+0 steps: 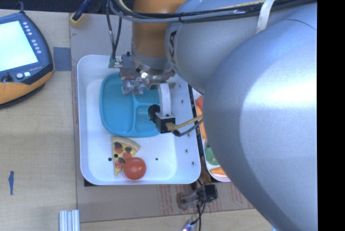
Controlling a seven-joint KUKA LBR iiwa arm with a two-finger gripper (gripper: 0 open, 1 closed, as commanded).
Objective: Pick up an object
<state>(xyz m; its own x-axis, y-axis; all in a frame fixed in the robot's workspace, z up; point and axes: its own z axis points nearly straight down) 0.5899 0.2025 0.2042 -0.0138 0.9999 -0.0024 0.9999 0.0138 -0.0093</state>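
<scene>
My gripper (133, 86) hangs below the orange wrist band, over the far edge of a blue divided plate (123, 111) in the left white bin (86, 116). A toy pizza slice (123, 150) lies in the near part of that bin. A red tomato (135, 168) touches the pizza slice's near end. I see nothing held in the gripper.
The grey arm covers most of the right bin, where orange and green items (209, 158) peek out. A teach pendant (21, 57) lies on the bench at the left. A small blue and yellow tool (80, 11) lies behind the bin.
</scene>
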